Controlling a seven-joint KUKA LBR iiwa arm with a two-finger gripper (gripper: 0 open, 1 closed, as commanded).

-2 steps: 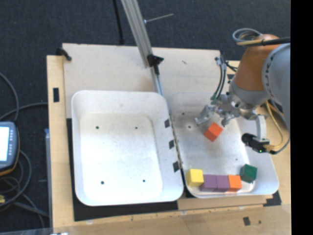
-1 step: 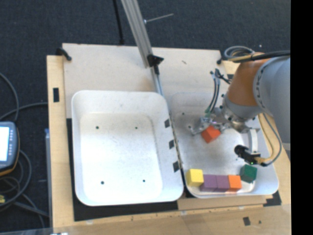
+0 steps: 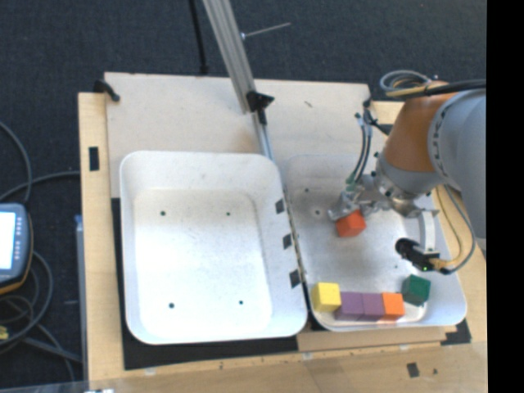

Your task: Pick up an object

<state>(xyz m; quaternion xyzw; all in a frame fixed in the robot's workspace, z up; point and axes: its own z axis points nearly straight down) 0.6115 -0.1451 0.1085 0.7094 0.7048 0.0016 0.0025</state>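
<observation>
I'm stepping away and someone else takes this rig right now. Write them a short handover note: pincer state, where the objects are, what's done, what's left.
Pincer: down in the right bin, right at the orange-red block in the bin's middle. Whether the block is actually gripped cannot be told from this view.
Other objects, all in the right bin: yellow block, purple block and orange block in a row along the near edge; green block by the near right corner.
Left bin: no blocks seen in it.
Done: arm brought to the orange-red block.
Left: confirm a grasp and lift the block.
</observation>
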